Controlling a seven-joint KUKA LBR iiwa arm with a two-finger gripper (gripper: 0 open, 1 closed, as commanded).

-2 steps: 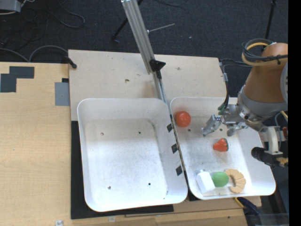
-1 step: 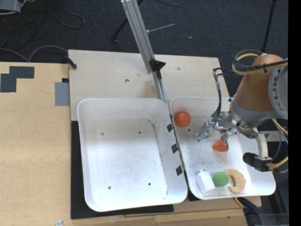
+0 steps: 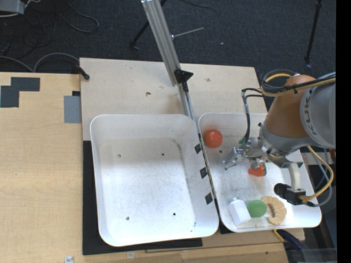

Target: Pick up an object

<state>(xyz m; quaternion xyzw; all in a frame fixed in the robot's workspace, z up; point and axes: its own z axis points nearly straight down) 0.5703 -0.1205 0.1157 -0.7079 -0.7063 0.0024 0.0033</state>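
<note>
Currently the arm [image 3: 299, 116] is down in the right bin [image 3: 233, 226], wrist low over the bin's middle. The gripper [image 3: 249, 156] sits at about 3 o'clock from the orange ball [image 3: 213, 138], near it but apart. A small red thing [image 3: 257, 170] lies just under the wrist, at roughly 5 o'clock from the gripper; it could be touching the tool or just beside it, can't tell which.

Step looks like the approach or closing phase of a grab, nothing lifted yet. Whether the tool is spread or pinched: can't tell, the wrist body and cables cover it. No object is visibly clamped.

Other candidates sit at the bin's 6 o'clock end: a white block [image 3: 238, 211], a green ball [image 3: 256, 208] touching it, and a tan pastry-like piece [image 3: 276, 210] right beside the ball. The left bin [image 3: 104, 130] has only specks on its floor.

Next move, my read: confirm the tool is centred on the red thing, close, then raise straight up and check it comes along.

Hard to make out: what the red thing is, and the bin's 3 o'clock wall behind the arm.
</note>
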